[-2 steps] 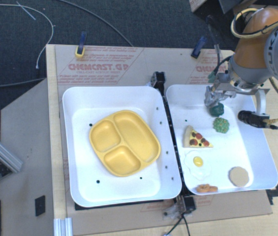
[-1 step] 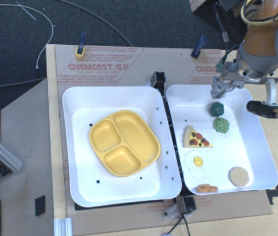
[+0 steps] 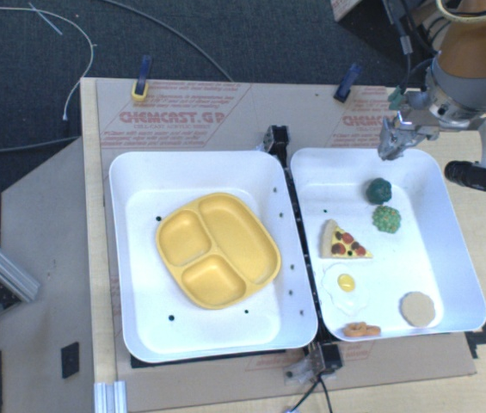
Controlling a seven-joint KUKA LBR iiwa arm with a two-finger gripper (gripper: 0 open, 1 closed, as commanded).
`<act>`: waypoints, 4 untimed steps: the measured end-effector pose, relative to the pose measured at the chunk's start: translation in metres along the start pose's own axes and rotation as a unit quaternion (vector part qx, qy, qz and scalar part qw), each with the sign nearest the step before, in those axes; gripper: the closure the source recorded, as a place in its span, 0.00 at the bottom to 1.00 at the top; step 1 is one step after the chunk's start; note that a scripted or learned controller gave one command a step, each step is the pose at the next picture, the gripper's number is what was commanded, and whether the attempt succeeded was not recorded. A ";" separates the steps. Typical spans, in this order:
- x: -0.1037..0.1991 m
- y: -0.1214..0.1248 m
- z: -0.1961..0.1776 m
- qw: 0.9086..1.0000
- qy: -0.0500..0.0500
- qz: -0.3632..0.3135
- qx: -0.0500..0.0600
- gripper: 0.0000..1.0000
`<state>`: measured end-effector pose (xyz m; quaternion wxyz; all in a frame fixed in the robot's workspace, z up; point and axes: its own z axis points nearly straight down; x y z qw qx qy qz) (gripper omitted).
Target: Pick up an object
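Note:
My gripper (image 3: 391,148) hangs over the far edge of the right bin (image 3: 458,256), above and a little behind the food toys. In that bin lie a dark green ball (image 3: 379,190), a lighter green broccoli piece (image 3: 387,219), a pizza slice (image 3: 342,242), a fried egg (image 3: 346,284), a tan round cookie (image 3: 417,309) and a small orange pretzel-like piece (image 3: 361,329). Nothing is seen between the fingers.
The left bin (image 3: 131,231) holds a yellow three-compartment tray (image 3: 217,249). Blue clamps (image 3: 143,77) (image 3: 347,83) sit on the cardboard base at the back. Black clips (image 3: 275,138) join the bins at the middle. Cables run across the dark floor at the upper left.

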<state>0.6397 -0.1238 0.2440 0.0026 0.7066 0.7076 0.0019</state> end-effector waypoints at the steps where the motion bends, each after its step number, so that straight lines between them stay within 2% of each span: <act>1: 0.042 -0.022 -0.004 1.000 0.002 -0.001 0.004 1.00; 2: 0.097 -0.042 0.010 1.000 0.002 -0.002 0.005 1.00; 4: 0.200 -0.083 0.001 1.000 0.002 -0.003 0.005 1.00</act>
